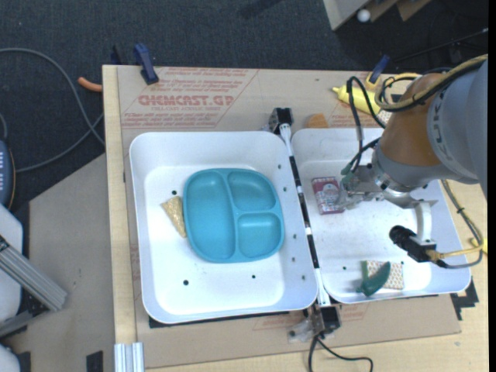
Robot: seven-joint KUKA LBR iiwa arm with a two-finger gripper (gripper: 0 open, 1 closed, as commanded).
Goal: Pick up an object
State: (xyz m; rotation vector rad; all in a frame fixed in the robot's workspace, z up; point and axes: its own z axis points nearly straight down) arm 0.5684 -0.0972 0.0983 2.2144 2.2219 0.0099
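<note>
A small clear packet with pink print [327,194] lies flat in the right bin [341,242], close to its left wall. My gripper [354,185] hangs low over the bin, right beside the packet's right edge, at the end of the grey arm with the orange band [409,134]. A green item on a patterned pad [380,277] rests near the right bin's front wall. In the left bin [155,208] sits a blue divided plate [232,213], with a tan sponge-like piece [174,211] sticking out from under its left side.
A black cable end [411,242] from the arm hangs over the right bin's right part. Behind the right bin lie a yellow object [347,94] and a small orange piece [315,121]. Blue clamps [145,62] hold the bench's back edge.
</note>
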